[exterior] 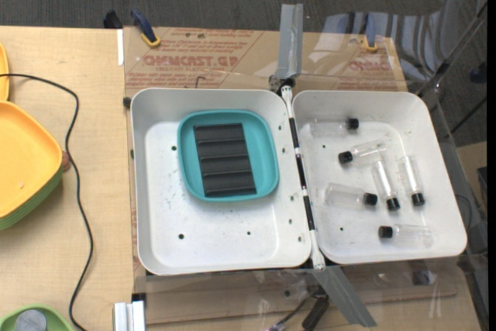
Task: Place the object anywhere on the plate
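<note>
A teal square plate lies in the left white bin. A black ribbed insert covers its middle. In the right white bin lie several clear plastic vials with black caps. One vial is near the bin's centre and two vials lie side by side to the right of it. Another vial sits lower left and one more vial lies near the front. A loose black cap rests toward the back.
Stacked yellow and green plates sit on the wooden bench at far left, with a black cable running beside them. Cardboard lies behind the bins. A grey metal post stands behind the bins' seam.
</note>
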Available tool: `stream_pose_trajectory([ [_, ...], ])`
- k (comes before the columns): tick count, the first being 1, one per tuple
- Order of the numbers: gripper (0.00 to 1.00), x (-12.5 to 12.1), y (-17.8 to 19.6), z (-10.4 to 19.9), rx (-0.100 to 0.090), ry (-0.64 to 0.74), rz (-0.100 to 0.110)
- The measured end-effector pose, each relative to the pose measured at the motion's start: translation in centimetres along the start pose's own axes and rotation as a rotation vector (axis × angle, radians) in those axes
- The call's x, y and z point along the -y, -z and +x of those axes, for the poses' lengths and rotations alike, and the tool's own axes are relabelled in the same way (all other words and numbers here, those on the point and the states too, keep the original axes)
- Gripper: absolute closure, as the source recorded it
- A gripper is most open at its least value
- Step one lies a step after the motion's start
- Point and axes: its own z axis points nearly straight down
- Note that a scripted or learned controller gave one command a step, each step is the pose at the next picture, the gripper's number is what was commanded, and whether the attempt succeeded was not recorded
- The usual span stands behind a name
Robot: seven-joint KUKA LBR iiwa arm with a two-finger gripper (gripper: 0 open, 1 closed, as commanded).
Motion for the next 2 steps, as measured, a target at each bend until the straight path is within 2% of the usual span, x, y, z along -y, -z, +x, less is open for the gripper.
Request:
stream_pose_trajectory([
  [1, 0.0, 0.04, -0.02, 0.05, 0.001, -0.142, 0.0],
  [2, 0.0, -0.11, -0.02, 0.33, 0.0, -0.193, 0.0],
])
